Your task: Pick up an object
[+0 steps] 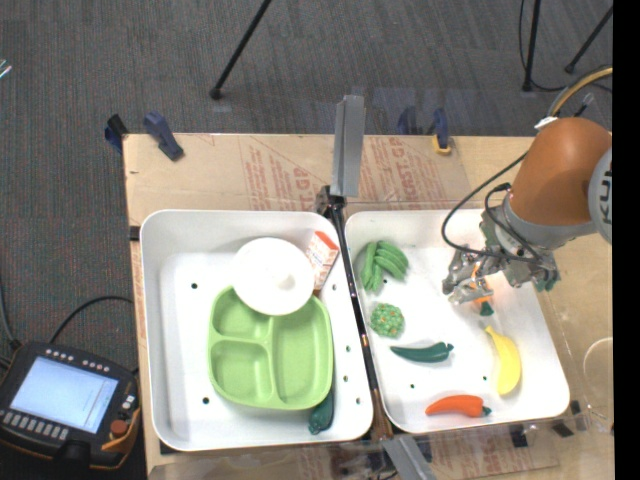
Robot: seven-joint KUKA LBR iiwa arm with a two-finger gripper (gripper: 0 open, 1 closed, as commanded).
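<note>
My gripper [473,285] hangs low over the right side of the right bin [556,366], under the orange wrist band. A small orange piece with a dark green tip [483,301] lies directly beneath it, partly hidden by the gripper. Whether they touch is unclear. Around it in this bin lie green pea pods [383,261], a bumpy green ball [387,319], a dark green pepper [422,351], a yellow banana [505,360] and an orange-red pepper [457,405].
The left bin [165,318] holds a green divided tray [270,353], a white round plate [274,275] overlapping its top, a small carton [322,256] and a dark green vegetable [321,415]. A control pendant [60,393] sits at bottom left, off the bench.
</note>
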